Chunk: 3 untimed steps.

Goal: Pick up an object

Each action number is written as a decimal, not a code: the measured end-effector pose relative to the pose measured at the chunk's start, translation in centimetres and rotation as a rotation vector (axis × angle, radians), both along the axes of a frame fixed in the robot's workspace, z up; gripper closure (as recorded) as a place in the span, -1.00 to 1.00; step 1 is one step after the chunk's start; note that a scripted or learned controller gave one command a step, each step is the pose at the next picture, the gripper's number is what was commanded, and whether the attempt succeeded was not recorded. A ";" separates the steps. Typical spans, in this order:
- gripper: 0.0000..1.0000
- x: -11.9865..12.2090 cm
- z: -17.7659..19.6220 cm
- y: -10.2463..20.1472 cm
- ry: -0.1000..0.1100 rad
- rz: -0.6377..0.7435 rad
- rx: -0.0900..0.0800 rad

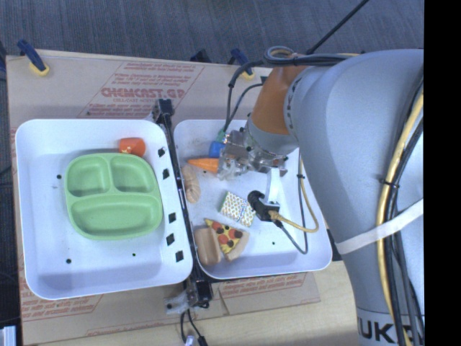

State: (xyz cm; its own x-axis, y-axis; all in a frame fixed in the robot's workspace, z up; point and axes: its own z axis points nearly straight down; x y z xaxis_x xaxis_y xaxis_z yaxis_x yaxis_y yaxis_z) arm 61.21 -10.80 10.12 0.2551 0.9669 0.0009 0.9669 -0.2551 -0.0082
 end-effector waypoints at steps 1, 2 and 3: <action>-1.00 0.0 0.0 0.0 0.001 0.001 0.000; -1.00 1.5 -1.0 1.6 -0.004 -0.078 -0.003; 1.00 1.5 0.0 1.6 -0.002 -0.071 -0.002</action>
